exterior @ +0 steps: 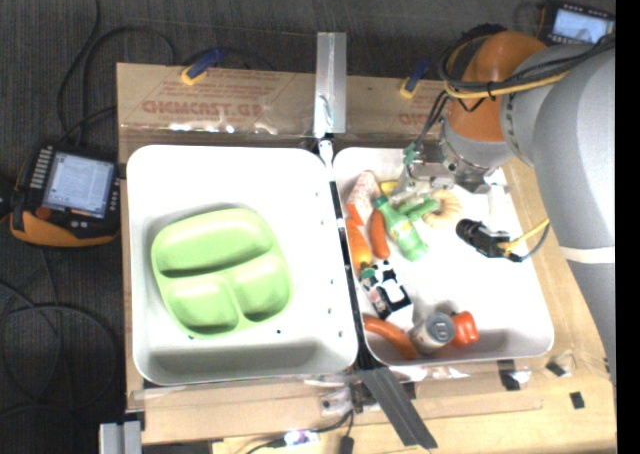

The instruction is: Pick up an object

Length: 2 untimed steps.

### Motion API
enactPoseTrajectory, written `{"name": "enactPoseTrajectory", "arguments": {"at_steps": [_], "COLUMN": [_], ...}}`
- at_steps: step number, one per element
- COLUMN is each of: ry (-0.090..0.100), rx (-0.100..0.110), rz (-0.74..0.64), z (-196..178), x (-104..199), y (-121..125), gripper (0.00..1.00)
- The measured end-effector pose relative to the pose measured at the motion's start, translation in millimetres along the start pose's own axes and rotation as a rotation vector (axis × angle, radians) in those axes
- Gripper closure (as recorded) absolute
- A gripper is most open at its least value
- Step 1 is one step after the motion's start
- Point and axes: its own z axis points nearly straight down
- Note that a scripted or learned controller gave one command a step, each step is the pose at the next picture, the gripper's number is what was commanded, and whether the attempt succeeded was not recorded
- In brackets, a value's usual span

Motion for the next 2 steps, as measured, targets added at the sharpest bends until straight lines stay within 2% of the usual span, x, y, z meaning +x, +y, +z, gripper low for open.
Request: {"name": "enactPoseTrajectory", "arguments": {"at_steps": [1,2], "ry": [0.01,0.002], "rx": [0.032,0.038], "rz": [-0.048,0.375], "z": [-95.6,-130.8], "x": [63.9,81.9], "y": [16.8,-78.5], "gripper": [1.0,1.0]}}
